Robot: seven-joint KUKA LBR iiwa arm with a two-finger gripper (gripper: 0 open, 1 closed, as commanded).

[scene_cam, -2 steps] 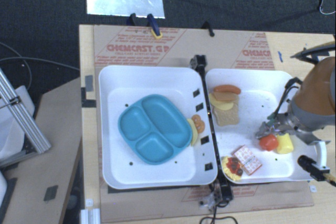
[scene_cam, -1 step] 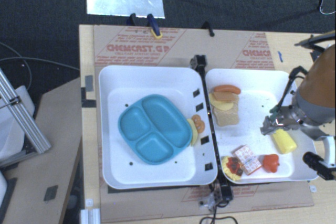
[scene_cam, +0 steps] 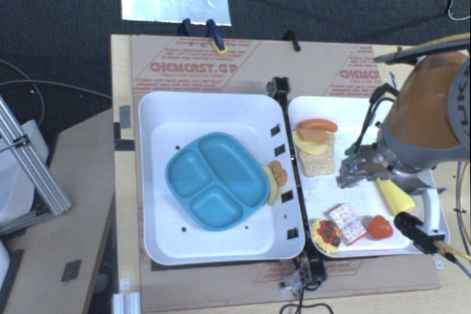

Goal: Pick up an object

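My gripper (scene_cam: 349, 175) hangs low over the middle of the right bin (scene_cam: 346, 108), just right of a beige spongy block (scene_cam: 319, 164). Nothing shows held in it. Behind the block lie a pale yellow slab (scene_cam: 312, 146) and a red-orange sausage (scene_cam: 316, 126). A yellow banana-like piece (scene_cam: 395, 195) lies to the gripper's right, partly under the arm. Near the front wall are a red and white small box (scene_cam: 346, 223), a red pepper-like piece (scene_cam: 379, 227) and a small yellow dish with red food (scene_cam: 324, 234).
The left bin (scene_cam: 158, 232) bears a blue divided plate (scene_cam: 217, 180). A small orange-brown piece (scene_cam: 277, 173) rests against the plate's right rim, near the wall between the bins. The arm's bulk (scene_cam: 430, 114) covers the right bin's far right side.
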